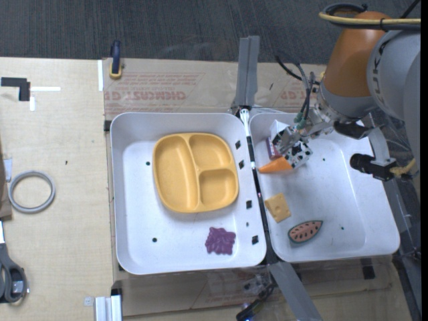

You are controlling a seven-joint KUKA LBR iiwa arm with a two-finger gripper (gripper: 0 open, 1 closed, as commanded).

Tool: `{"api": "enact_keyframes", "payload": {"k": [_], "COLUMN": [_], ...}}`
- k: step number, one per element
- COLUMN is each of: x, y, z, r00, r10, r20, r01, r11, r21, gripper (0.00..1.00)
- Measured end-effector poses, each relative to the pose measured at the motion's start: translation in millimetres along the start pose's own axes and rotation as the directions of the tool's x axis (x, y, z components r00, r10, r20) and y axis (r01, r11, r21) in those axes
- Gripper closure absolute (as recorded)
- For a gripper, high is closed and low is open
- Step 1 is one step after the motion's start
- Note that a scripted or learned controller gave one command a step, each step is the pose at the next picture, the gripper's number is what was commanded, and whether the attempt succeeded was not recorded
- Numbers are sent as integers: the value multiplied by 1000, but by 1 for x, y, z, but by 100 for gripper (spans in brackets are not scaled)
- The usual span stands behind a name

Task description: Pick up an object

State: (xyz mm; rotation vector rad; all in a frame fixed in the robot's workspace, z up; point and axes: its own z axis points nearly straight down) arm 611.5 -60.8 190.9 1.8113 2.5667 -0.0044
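The gripper (289,147) hung low in the right bin (361,233), just above the orange carrot (275,167); I cannot tell how its jaws stood. Nearer the camera than the carrot lay the cheese (277,207) and the watermelon slice (305,231).

The tool (291,147) is a small dark tangle over the right bin (361,246), too small to tell how its fingers stand; it covers the top of an orange wedge (275,167) beneath it. The arm (374,52) runs off the right edge, right of that bin. Far left of the bin, scissors (12,281) are cut by the left edge
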Motion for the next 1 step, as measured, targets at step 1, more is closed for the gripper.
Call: {"api": "enact_keyframes", "payload": {"k": [1], "x": [27], "y": [29], "z": [-77], "r00": [979], "r10": [-202], "r20": [0], "r01": [202], "r11": [979], "r21": [0], "gripper": [100]}}
